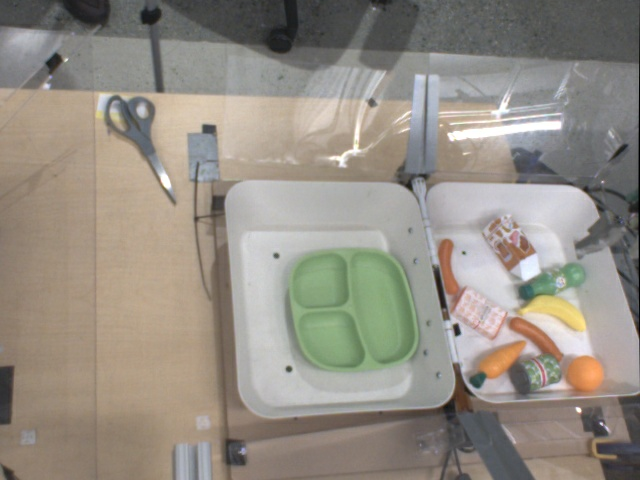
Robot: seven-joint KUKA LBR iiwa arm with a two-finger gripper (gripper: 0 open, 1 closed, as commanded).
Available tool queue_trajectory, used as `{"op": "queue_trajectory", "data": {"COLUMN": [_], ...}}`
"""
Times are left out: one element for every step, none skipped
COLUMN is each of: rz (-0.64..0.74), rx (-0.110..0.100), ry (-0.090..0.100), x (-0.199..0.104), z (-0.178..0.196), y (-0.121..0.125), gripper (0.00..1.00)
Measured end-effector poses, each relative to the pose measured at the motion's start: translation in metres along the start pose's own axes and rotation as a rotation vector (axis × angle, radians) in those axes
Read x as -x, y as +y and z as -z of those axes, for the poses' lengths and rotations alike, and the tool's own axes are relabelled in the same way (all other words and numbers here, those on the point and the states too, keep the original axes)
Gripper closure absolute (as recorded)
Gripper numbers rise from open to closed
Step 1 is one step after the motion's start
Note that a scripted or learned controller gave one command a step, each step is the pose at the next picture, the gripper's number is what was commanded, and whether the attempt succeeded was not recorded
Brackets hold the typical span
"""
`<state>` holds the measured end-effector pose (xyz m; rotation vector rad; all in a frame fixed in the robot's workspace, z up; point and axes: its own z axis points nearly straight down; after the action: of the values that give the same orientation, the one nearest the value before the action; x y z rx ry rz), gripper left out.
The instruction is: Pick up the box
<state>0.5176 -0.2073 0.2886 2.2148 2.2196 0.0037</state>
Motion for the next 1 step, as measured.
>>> {"op": "queue_trajectory", "data": {"rz": [0.039], "rx": [-0.003], "ry": [0.001], "x": [-0.0141], "z": [-0.1243], "y": [0.0368], "gripper": [0.0]}}
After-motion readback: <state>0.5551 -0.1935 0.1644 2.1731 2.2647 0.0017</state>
